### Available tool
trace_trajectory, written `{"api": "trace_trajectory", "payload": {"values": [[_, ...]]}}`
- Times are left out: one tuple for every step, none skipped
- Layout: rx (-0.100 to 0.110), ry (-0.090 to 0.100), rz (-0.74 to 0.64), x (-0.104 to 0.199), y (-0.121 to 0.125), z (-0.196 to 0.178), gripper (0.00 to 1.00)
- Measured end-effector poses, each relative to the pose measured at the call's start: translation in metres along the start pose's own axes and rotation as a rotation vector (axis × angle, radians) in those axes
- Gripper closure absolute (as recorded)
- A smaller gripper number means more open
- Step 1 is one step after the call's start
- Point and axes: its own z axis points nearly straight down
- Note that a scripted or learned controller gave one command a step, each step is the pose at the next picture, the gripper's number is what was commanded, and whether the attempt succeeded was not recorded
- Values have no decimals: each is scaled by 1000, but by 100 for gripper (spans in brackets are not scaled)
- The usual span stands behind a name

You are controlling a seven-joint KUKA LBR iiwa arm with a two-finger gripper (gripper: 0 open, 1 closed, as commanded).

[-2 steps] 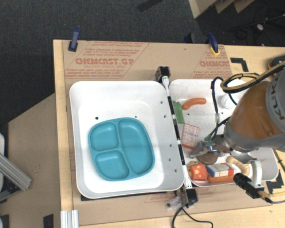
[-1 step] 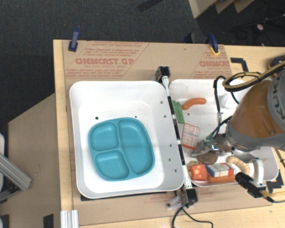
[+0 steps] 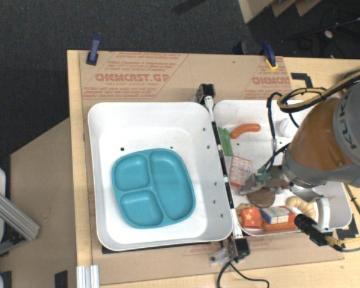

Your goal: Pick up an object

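Observation:
The right bin [image 3: 252, 110] holds several small objects. An orange sausage [image 3: 246, 129] lies near its back, with a green strip [image 3: 226, 141] along the left wall. A pink and white packet [image 3: 240, 170] sits mid-bin. My gripper [image 3: 255, 185] is low over the bin, just right of the packet and directly above a brown round object [image 3: 262, 198]. An orange and red box [image 3: 265, 217] lies at the front, with a beige piece [image 3: 302, 205] to its right. The arm hides the right half of the bin.
The left bin [image 3: 108, 122] holds a blue divided plate [image 3: 153, 186]. A black divider rail [image 3: 219, 155] runs between the bins. Blue clamps [image 3: 94, 48] sit at the bench's back edge. Cables [image 3: 291, 98] loop over the right bin's back.

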Motion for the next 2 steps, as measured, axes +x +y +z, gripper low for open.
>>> {"api": "trace_trajectory", "payload": {"values": [[4,2,1,-5,-9,0,0],[4,2,0,5,-8,0,0]]}}
